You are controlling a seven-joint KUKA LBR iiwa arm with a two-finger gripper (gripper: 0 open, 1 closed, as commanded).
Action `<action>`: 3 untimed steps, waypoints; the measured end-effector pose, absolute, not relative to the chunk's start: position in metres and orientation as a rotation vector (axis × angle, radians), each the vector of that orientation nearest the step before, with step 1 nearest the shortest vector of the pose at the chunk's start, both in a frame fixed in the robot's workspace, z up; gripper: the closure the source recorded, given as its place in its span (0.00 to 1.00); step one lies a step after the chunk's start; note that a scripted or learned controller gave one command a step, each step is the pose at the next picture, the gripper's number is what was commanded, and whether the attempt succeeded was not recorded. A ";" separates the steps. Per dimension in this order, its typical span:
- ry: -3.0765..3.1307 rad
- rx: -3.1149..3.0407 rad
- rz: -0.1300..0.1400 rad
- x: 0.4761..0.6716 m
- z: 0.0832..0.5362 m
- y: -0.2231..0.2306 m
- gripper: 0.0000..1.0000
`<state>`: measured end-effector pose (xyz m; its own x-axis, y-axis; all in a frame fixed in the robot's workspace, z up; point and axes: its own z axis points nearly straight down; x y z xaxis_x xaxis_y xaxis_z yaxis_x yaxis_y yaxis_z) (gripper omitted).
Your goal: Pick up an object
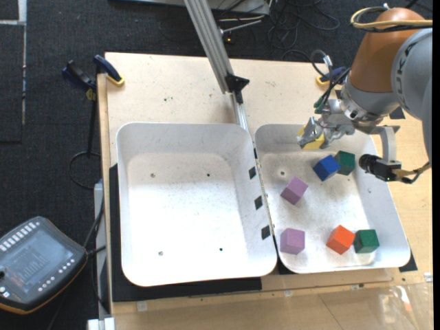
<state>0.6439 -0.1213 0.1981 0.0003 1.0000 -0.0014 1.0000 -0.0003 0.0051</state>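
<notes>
My gripper (315, 137) is low over the far left corner of the right bin (385, 205). A small yellow block (314, 143) shows between its fingers, and they look shut on it. I cannot tell whether the block is off the bin floor. Just to the right lie a blue block (326, 167) and a dark green block (345, 161), touching each other. Two purple blocks sit further forward, one mid-bin (294, 190) and one near the front left (292, 240). An orange block (339, 239) and a green block (366, 240) sit side by side at the front right.
The left bin (137, 184) stands beside the right one, their walls meeting at a ridge (260, 191). A slanted metal rail (210, 33) comes down to the bins' far junction. The arm's cable and black fitting (381, 166) hang over the right bin's right rim.
</notes>
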 end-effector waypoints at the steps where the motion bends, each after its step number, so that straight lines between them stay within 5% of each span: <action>1: 2.220 2.215 0.005 0.645 0.252 -0.121 1.00; 3: 2.232 2.215 -0.001 0.646 0.231 -0.015 1.00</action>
<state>0.6464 -0.0146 0.2314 -0.0079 1.0000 0.0017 1.0000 0.0079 -0.0024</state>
